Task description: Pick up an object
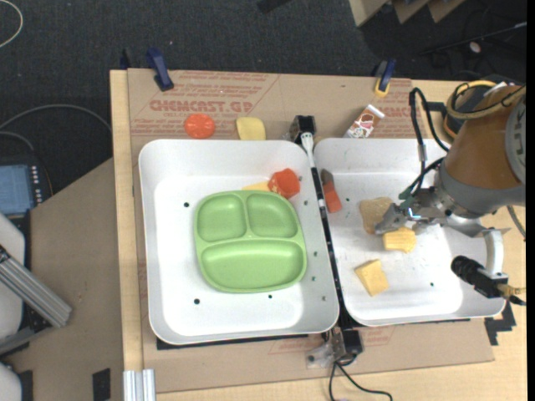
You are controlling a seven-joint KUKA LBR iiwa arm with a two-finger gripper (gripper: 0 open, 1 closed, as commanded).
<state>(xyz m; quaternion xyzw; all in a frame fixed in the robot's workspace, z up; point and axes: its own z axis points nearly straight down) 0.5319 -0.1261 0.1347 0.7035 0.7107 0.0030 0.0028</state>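
Nearest us, a yellow wedge lies in the right bin, below the claw. We see a yellow block just under the claw's tips and a tan chunk touching its left side; we cannot tell how far it is open. Left of that bin, a green divided plate fills the other bin on a cardboard-covered bench.

On the cardboard-covered surface, beyond the bins, lie an orange round item, a pale yellow piece and a small printed packet. Two blue clamps grip its far edge.
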